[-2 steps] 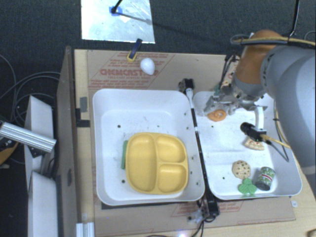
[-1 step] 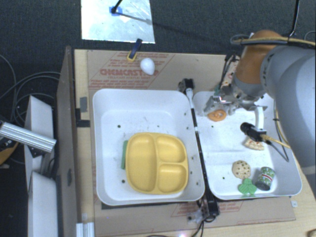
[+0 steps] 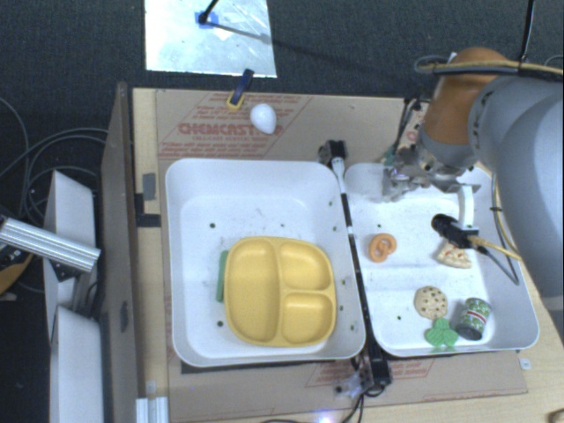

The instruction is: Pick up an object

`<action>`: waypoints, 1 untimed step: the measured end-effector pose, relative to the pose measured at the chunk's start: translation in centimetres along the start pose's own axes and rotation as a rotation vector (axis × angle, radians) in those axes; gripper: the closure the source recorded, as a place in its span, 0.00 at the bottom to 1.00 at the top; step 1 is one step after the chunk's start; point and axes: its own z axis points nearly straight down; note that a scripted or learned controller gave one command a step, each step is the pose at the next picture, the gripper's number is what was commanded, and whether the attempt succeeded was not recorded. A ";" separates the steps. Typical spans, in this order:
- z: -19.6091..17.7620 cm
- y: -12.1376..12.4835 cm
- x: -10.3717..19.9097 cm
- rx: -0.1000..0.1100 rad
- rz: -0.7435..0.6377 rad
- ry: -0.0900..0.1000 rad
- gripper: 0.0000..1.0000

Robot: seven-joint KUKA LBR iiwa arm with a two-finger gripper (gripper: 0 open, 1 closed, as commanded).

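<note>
Five things lie in the right bin (image 3: 401, 285): orange pretzel (image 3: 381, 248), speckled round cookie (image 3: 430, 301), pale cracker (image 3: 456, 256), green can (image 3: 476, 317), flat green leaf (image 3: 439, 334). Over its far end hangs the gripper (image 3: 398, 183); open or closed, I cannot tell. Beside it, the left bin (image 3: 256, 205) holds a yellow divided plate (image 3: 280, 291).

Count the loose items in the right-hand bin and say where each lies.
5: an orange pretzel at left, a pale cracker right of it, a cookie, a green toy and a small can along the front. The arm may hide more.
</note>
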 end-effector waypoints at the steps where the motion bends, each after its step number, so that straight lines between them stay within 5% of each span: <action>1: 0.0 0.0 0.0 0.001 0.000 0.000 0.00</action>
